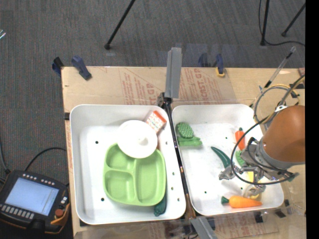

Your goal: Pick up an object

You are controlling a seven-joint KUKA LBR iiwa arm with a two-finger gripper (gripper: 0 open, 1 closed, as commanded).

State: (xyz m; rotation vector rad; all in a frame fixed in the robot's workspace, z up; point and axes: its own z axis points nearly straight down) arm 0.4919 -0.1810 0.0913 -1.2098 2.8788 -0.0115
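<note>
Two white bins sit side by side. The arm's orange band hides part of the right bin [209, 128], so I cannot tell the gripper's [246, 176] state. A toy carrot [244, 201] lies near it; the left bin [82, 133] holds a green tray [134, 180].

an orange toy carrot [244, 201] lies on its side in the lower right of the frame; a dark green curved piece [221, 155] lies just above.
</note>
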